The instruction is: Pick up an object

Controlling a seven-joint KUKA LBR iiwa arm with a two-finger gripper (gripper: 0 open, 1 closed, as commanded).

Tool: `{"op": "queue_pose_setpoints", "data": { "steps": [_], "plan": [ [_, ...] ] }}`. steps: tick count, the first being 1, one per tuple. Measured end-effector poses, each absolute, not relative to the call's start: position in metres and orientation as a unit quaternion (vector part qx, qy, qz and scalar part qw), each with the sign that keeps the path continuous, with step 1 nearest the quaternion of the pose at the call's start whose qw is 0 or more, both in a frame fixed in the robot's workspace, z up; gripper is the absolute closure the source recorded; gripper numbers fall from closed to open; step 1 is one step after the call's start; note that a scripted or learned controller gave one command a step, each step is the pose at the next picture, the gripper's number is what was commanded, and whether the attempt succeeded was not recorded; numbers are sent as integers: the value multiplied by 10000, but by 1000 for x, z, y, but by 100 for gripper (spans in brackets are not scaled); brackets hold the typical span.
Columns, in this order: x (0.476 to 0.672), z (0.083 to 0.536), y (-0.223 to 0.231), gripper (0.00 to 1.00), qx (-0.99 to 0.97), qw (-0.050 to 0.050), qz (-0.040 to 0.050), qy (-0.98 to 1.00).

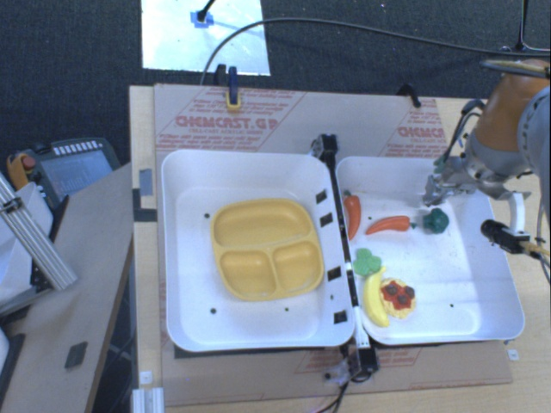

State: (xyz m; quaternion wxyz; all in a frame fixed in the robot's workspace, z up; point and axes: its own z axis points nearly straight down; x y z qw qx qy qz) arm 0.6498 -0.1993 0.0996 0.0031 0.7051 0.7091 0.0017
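Bench (145, 256) – cardboard sheet (284, 114), two bins (185, 231) atop.

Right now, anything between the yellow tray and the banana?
Yes: the camera view shows the black clips joining the bins lying between the yellow tray and the banana. Otherwise just white bin floor.

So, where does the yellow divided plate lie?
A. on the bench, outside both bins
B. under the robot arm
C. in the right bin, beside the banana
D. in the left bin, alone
D: the yellow divided plate lies in the left bin, with no other object in that bin.
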Motion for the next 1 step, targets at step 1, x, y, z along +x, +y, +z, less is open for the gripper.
{"op": "queue_pose_setpoints", "data": {
  "steps": [1],
  "plan": [
    [655, 145, -200, 100, 7052, 33, 19, 7090]
  ]
}}
